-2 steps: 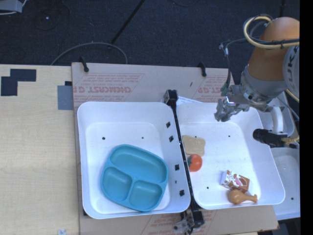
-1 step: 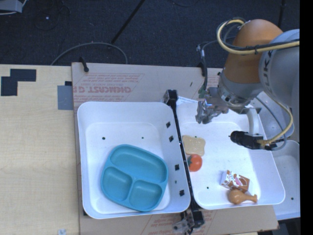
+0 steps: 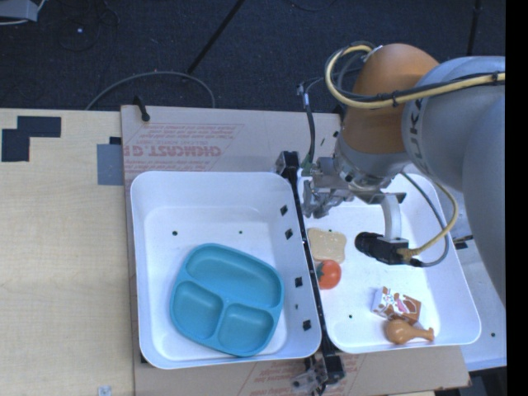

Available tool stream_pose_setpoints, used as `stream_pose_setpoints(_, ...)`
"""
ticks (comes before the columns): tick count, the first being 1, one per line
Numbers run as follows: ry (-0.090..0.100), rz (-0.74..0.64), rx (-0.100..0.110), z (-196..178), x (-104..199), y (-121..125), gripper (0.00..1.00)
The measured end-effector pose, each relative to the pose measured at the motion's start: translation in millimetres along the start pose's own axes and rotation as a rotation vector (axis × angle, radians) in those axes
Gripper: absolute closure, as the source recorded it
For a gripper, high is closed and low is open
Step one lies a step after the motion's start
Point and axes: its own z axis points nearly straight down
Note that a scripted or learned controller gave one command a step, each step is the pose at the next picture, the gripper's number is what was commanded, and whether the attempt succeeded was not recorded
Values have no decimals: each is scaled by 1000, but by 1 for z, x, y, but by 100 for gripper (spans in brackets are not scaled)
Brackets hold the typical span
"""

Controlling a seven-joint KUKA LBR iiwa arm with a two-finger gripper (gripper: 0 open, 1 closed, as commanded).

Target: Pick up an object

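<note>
Upside-down red lettering (image 3: 173,149) on the cardboard sheet (image 3: 264,139), illegible.

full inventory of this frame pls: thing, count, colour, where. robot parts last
left bin: 1, white, left half of the bench
right bin: 1, white, right beside the left bin
divided plate: 1, blue, in the left bin, toward its front
bread slice: 1, tan, right bin, by its left wall
tomato: 1, red, right bin, next to the bread slice
packet: 1, white, red and brown, right bin, front right
drumstick: 1, orange-tan, right bin, just in front of the packet
cardboard sheet: 1, brown with red print, under both bins
arm: 1, grey with orange band, from the right
gripper: 1, grey, over the right bin's back left corner
</note>
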Motion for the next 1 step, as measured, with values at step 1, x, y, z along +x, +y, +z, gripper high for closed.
stream_pose_setpoints(1,-1,0,-3,-9,54,3,100)
